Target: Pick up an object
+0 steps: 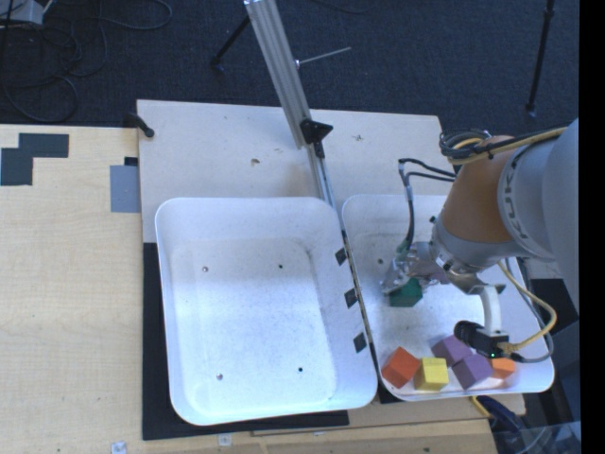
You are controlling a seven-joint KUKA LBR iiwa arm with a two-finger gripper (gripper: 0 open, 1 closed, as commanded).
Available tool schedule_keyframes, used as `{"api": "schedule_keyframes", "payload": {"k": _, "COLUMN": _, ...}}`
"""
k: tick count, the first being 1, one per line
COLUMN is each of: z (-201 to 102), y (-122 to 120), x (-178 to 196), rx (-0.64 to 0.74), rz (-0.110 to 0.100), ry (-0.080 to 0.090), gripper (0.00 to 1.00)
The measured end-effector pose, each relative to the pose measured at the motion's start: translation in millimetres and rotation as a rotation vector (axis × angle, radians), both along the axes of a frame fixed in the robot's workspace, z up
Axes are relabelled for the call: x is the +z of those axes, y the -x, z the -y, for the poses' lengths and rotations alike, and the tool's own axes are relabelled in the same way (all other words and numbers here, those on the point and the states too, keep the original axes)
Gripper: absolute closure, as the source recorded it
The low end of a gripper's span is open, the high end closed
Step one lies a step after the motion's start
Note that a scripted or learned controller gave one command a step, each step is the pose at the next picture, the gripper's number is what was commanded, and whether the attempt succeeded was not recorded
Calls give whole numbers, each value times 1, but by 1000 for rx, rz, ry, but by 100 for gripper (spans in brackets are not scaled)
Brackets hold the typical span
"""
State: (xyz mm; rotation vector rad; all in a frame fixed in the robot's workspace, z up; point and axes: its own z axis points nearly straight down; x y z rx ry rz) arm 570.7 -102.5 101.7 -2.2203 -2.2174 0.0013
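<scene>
Right bin (378,225) on tabletop: claw (405,282), finger state indiscernible, at green block (406,295); lift vertically, verifying grip before clearing the bin's left wall.

Overhead slanted view of a bench with two shallow white bins. A grey arm (529,197) with an orange band reaches from the right into the right bin (373,218); its gripper (405,280) sits at a green block (406,294). Orange (401,366), yellow (434,374) and purple blocks (463,359) cluster along the near edge. The left bin (248,310) lies alongside.
</scene>
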Motion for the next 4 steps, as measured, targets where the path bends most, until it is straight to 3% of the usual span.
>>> {"api": "schedule_keyframes", "payload": {"k": 1, "z": -51, "y": -84, "x": 94, "rx": 7, "rz": 13, "ry": 1, "gripper": 100}}
{"api": "schedule_keyframes", "payload": {"k": 2, "z": -49, "y": -79, "x": 88, "rx": 7, "rz": -1, "ry": 2, "gripper": 0}}
{"api": "schedule_keyframes", "payload": {"k": 3, "z": -4, "y": -97, "x": -14, "rx": -1, "rz": 1, "ry": 3, "gripper": 0}}
{"api": "schedule_keyframes", "payload": {"k": 4, "z": 16, "y": -73, "x": -11, "rx": 0, "rz": -2, "ry": 2, "gripper": 0}}
